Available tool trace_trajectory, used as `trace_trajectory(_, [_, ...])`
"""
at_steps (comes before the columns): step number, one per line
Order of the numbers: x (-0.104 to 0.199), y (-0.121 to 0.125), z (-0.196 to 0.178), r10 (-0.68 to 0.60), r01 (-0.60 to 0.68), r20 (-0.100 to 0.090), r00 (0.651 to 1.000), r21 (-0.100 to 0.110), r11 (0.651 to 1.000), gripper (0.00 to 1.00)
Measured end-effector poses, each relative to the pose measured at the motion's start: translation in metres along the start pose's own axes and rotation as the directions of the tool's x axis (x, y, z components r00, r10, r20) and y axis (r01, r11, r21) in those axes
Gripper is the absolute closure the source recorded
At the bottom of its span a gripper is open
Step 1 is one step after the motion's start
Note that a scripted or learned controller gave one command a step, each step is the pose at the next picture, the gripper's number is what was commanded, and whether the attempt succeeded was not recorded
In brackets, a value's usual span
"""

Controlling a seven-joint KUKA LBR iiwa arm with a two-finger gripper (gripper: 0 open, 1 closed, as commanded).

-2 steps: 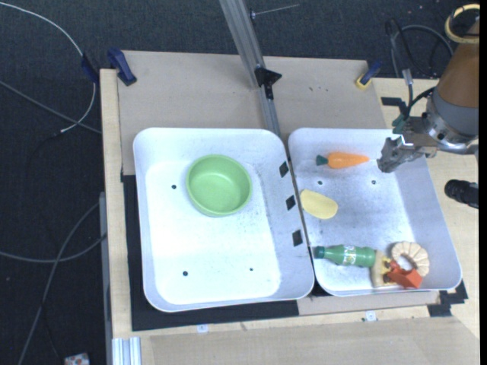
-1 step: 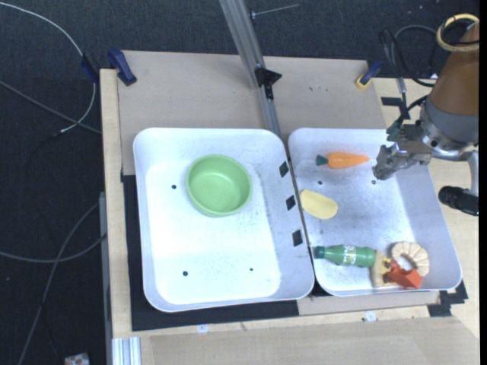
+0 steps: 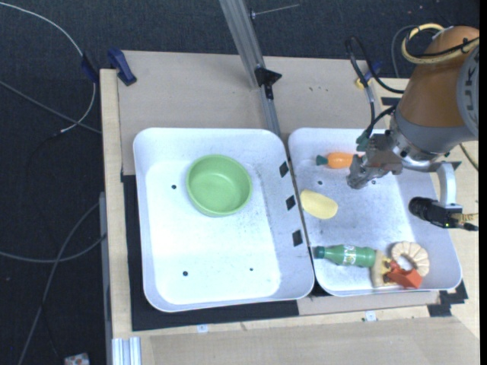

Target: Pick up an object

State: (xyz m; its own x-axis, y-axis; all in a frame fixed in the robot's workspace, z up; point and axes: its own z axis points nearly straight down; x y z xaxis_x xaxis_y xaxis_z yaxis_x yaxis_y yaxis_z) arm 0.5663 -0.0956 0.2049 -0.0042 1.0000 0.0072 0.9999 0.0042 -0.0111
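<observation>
My gripper (image 3: pixel 359 178) hangs over the back middle of the right bin (image 3: pixel 434 238), just right of a small orange carrot toy (image 3: pixel 337 160). A yellow lemon-shaped piece (image 3: pixel 318 204) lies to the gripper's lower left. At the bin's front lie a green bottle (image 3: pixel 347 255) and a tan ring with a red piece (image 3: pixel 403 265). I see nothing between the fingers, and their gap is hidden by the wrist.
The left bin (image 3: pixel 167 272) holds a green bowl (image 3: pixel 219 185). A metal pole (image 3: pixel 242 33) slants down to the divider between the bins. A black fitting (image 3: pixel 432 210) sits at the right bin's right rim. Cables run over the bench's back right.
</observation>
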Motion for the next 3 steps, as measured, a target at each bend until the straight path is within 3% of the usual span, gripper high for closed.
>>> trace_trajectory(3, [0.18,-0.034,-0.009,-0.003,0.003,0.001,1.0,0.002,1.0,1.0])
